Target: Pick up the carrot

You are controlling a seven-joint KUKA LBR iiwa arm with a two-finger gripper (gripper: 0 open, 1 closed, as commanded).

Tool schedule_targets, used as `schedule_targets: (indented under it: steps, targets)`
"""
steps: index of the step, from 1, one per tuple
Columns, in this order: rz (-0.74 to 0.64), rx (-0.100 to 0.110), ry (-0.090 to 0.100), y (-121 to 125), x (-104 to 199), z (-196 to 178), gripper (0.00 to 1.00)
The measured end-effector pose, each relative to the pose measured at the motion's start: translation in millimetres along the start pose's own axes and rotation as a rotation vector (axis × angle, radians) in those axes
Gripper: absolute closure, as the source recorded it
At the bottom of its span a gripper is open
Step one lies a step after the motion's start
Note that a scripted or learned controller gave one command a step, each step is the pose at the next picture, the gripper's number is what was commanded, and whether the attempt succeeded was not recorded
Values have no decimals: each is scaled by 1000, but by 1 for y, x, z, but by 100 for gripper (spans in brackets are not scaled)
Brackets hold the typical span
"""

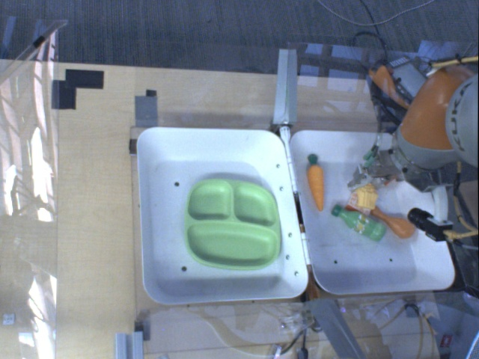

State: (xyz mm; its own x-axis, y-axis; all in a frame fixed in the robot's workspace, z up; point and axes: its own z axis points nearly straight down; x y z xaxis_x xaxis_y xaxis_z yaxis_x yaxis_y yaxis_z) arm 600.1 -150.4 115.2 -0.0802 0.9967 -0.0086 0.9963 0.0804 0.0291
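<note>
Carrot (pixel 316 185) lies untouched in the right bin (pixel 389 275); the pincer (pixel 369 172) looks blurred, its grip unreadable.

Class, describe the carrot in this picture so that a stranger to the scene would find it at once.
Two shallow white bins sit side by side; take the right-hand white bin, not the one holding the green divided plate. Near its left wall lies the small orange carrot, green-tipped end pointing away. It lies alone, apart from the cluster of green bottle, yellow item and gripper further right.
</note>
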Motion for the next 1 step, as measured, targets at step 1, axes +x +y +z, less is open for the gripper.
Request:
schedule_targets:
  steps: [1]
  targets:
    - [95, 22, 7, 14, 78, -86, 100]
